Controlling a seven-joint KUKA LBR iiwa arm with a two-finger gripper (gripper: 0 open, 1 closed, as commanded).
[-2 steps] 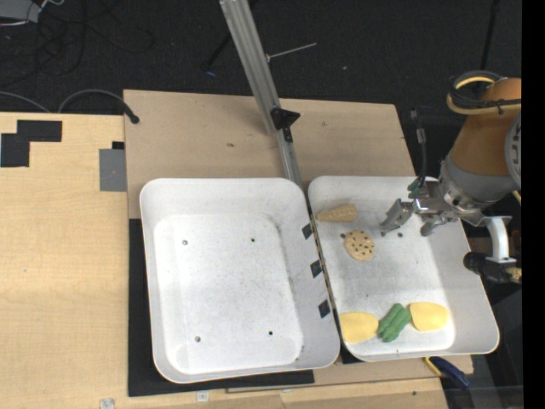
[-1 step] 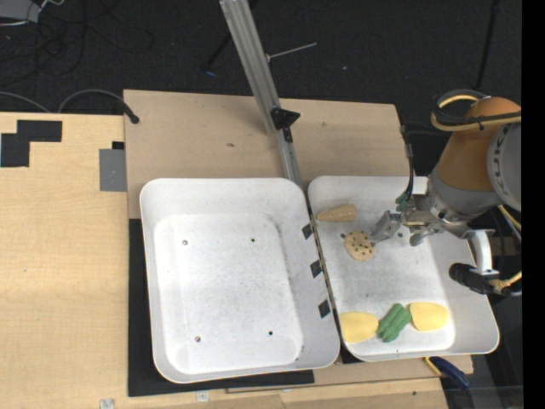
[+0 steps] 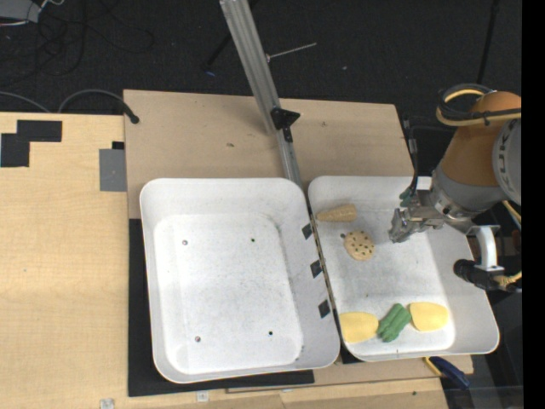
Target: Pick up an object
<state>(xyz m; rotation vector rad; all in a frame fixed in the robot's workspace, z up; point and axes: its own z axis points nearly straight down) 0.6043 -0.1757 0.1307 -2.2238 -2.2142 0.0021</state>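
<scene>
Dark lab floor, desk point(image 3: 77, 254) with two bins. End effector point(image 3: 404, 225) hangs over right bin point(image 3: 477, 335); can't tell its opening, nothing visibly held. Cookie point(image 3: 359, 245) sits near, to its left: centre above it, descend straight.

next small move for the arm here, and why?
Probably shift the pincer toward the view's left, over the cookie, then descend. The pincer hangs over the right bin with nothing visible in it, and the cookie is the nearest item, lying apart from the bread piece and the yellow and green pieces along the near wall.
</scene>
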